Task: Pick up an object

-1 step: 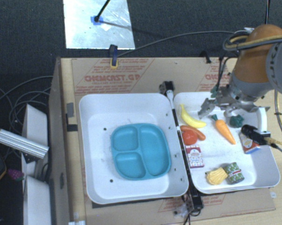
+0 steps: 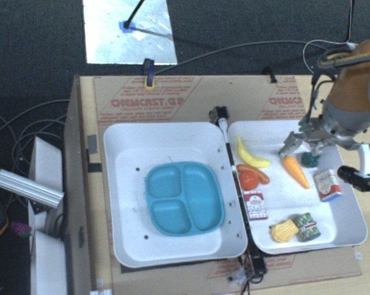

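The gripper [image 2: 303,146] is hovering over the right bin [image 2: 355,228], near its far edge, fingers spread apart and clasping nothing. Just beneath it, the toy carrot [image 2: 295,171] is lying at a slant, with a small teal piece [image 2: 310,160] beside its top. A banana [image 2: 250,155] and red pepper [image 2: 250,178] are sitting by the bin's left edge, a red carton [image 2: 255,205] below them. The blue divided plate [image 2: 184,196] is resting in the middle of the left bin [image 2: 124,152].
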{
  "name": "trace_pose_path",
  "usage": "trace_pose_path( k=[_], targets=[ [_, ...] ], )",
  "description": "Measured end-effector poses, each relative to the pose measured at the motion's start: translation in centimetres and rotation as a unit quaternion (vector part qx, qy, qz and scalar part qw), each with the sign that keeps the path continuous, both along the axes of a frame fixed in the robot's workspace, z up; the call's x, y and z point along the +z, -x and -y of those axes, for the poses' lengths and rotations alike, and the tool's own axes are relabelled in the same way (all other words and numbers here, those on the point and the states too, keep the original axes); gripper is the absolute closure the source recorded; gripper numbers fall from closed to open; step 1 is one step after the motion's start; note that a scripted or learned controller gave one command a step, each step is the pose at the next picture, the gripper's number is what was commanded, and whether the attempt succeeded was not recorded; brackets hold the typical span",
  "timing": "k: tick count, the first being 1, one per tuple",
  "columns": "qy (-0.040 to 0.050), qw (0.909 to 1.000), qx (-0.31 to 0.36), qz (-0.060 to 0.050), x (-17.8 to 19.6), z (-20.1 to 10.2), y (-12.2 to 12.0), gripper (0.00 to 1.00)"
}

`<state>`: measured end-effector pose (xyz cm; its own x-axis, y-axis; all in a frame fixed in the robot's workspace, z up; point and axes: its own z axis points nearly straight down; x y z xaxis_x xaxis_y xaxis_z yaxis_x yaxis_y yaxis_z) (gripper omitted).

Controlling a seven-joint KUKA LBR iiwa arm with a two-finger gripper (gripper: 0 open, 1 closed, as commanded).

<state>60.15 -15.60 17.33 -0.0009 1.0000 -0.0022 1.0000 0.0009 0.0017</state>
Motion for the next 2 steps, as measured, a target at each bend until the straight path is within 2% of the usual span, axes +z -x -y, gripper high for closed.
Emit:
trace_pose_path(
  k=[1,2],
  targets=[
    [0.0039,0.9999,0.002,0.010,-6.6,3.9,-1.6,0.00],
    [0.0045,0.9999,0.002,0.015,-7.0,1.8,-1.2,0.00]
  ],
)
